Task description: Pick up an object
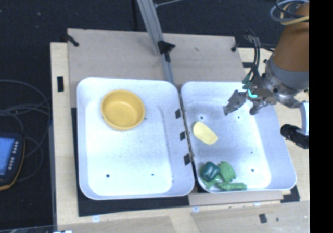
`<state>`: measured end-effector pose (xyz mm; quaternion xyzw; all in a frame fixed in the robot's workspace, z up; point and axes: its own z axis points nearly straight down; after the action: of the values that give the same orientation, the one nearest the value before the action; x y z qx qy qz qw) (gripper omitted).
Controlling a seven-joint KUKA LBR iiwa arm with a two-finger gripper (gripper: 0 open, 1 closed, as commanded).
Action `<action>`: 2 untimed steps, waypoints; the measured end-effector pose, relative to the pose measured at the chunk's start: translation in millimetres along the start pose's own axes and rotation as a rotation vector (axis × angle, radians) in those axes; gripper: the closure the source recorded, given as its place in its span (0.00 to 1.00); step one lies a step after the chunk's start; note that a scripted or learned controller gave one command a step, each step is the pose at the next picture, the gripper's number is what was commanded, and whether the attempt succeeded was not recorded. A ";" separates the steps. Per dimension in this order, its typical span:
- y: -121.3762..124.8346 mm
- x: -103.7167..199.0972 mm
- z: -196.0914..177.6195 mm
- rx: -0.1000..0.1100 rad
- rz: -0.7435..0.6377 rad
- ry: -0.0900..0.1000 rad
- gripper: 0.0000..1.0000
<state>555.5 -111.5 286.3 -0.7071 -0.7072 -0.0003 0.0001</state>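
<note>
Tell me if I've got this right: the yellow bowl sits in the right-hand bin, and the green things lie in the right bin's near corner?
Not quite. The camera view shows the yellow bowl in the left bin, toward its far left corner, not in the right one. The rest holds: the green things lie in the right bin's near corner, beside a pale yellow piece.

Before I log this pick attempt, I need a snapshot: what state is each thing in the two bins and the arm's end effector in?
Yellow bowl: upright, alone in the left bin.
Pale yellow block: lying flat in the right bin, near the divider, untouched.
Green toys: clustered in the right bin's near corner, touching each other.
End effector: open, holding nothing, above the right bin's far part.
</note>
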 end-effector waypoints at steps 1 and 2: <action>0.0 0.0 0.0 0.000 0.000 0.000 0.00; 2.7 -2.4 42.5 0.003 0.001 -0.001 0.00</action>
<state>558.1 -114.0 243.8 -0.7074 -0.7068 0.0012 0.0010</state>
